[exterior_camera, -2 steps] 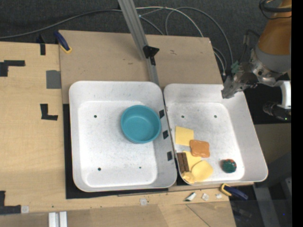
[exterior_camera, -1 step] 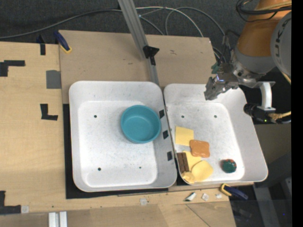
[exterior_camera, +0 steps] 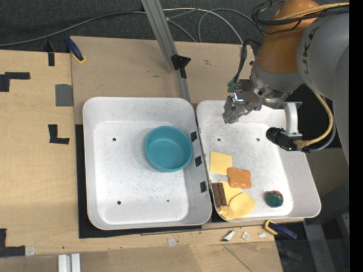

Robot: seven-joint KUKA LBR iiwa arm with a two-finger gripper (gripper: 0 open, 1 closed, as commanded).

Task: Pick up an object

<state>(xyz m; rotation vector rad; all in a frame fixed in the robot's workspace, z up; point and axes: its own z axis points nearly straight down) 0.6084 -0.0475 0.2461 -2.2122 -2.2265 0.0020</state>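
the gripper (exterior_camera: 231, 116) is hovering at the right bin's (exterior_camera: 295, 174) eleven o'clock, its state unclear, with the food pieces (exterior_camera: 232, 186) lying toward six.

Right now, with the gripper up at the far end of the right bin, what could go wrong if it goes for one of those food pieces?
1. The yellow square, orange waffle piece, brown bar and yellow pieces lie touching or overlapping, so the gripper may nudge neighbours or lift two.
2. The brown bar lies against the right bin wall, leaving little finger room.
3. The small green object might roll away.
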